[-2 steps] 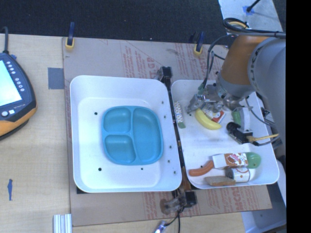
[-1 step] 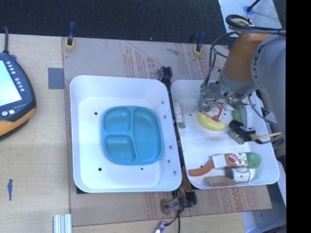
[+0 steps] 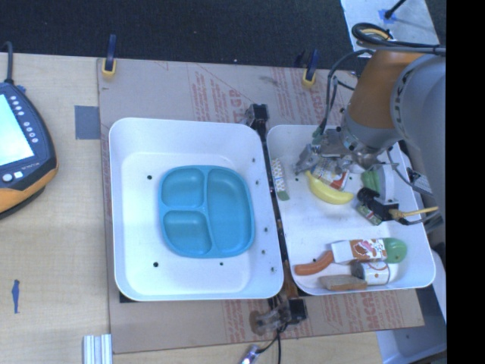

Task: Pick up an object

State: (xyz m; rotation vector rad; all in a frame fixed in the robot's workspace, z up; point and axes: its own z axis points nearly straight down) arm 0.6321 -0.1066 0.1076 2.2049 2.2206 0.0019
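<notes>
A pale wood-grain counter (image 3: 53,249) fills the lower part of the view. A brown cardboard sheet (image 3: 197,89) printed with faint red lettering lies across it, held at its far edge by two clamps (image 3: 110,61) with yellow pads. A square of grey tape (image 3: 86,121) sits on the counter just left of the sheet. Beyond the counter, dark carpeted floor (image 3: 189,14) runs along the top, with a pale floor patch (image 3: 394,10) at the upper right. The light is even and soft.
</notes>
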